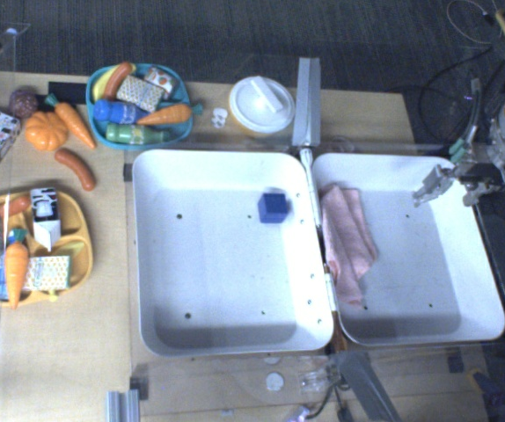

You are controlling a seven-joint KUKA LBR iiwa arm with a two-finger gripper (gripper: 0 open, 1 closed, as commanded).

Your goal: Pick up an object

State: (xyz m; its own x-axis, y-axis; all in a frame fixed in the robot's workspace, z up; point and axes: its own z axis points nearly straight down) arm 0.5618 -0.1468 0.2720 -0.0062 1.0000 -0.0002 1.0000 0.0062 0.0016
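Tool (pixel 435 185) at right bin's (pixel 428 323) far edge — small, blurred; can't tell its state.

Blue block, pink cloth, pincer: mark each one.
Blue block (pixel 274 207), camera view, middle of its top face.
Pink cloth (pixel 347 240), camera view, middle of the folds.
Pincer (pixel 430 192), camera view, between its fingertips.

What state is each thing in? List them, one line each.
blue cube: lying loose in the left bin.
pink cloth: crumpled against the right bin's left wall.
tool: above the right bin's far right corner, holding nothing visible.
white lid: on the bench, behind the bins.
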